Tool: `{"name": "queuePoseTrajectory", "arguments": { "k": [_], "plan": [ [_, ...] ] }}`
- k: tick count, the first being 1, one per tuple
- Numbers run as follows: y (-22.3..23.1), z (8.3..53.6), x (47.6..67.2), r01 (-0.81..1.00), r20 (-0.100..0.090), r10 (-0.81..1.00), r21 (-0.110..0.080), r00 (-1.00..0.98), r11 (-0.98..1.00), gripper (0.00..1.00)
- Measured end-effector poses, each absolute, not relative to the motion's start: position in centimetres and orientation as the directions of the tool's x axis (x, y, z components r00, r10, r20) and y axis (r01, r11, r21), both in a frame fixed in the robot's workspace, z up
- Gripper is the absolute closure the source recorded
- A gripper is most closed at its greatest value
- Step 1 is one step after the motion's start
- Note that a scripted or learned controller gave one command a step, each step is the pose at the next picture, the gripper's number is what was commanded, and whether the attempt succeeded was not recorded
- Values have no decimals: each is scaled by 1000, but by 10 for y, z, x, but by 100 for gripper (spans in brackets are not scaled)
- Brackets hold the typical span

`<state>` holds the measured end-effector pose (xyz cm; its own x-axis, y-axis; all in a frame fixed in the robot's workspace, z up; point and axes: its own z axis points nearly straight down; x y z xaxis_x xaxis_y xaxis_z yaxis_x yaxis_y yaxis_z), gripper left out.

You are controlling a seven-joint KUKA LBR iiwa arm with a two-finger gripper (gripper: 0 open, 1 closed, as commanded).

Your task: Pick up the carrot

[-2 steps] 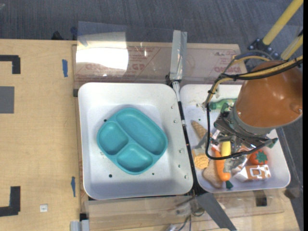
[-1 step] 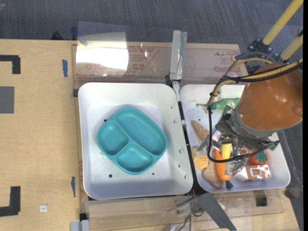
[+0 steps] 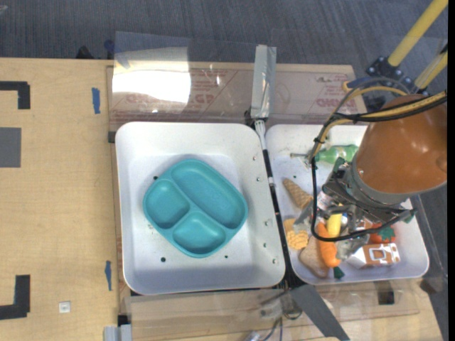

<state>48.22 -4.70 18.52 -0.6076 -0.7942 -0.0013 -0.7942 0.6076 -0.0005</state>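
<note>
Hand of the grey arm hangs low over the right bin, under the arm's wide orange band; dark cables and metal parts crowd around it, and whether it is spread or pressed together cannot be told. Just beneath it lies the carrot, orange with a green tip at its near end, in the near part of the right bin. A yellow toy sits just far of the carrot, right against the hand. To the carrot's left lies a waffle-like piece, and farther off a cone. To its right rests a white and orange carton. A green item lies near the bin's far wall. In the left bin sits a teal divided plate. Both bins rest on the table.
</note>
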Motion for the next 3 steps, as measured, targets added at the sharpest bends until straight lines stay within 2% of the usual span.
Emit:
{"name": "queuePoseTrajectory", "arguments": {
  "k": [1, 2, 3],
  "plan": [
    [-44, 185, 483, -942, -5, -942, -5, -336, 336, 0],
    [-48, 185, 482, -994, -5, -994, -8, -108, 108, 0],
    [-98, 149, 479, -989, -3, -989, 2, 150, -150, 0]
  ]
}}
